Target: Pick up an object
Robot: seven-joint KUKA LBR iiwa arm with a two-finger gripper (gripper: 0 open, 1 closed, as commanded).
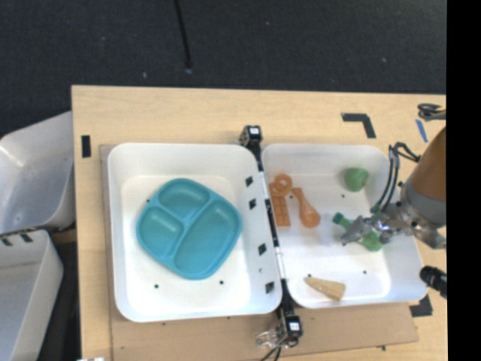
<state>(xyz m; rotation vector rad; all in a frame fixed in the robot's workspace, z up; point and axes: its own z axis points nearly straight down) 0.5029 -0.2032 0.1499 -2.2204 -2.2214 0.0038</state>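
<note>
Teal divided plate sits alone in the left bin. Over in the right bin, the gripper is low near the right wall, right at a small green toy; whether it's clamped or apart, I cannot tell. Green ball near the far right corner, orange utensils by the left wall, tan wedge at the near edge.
</note>
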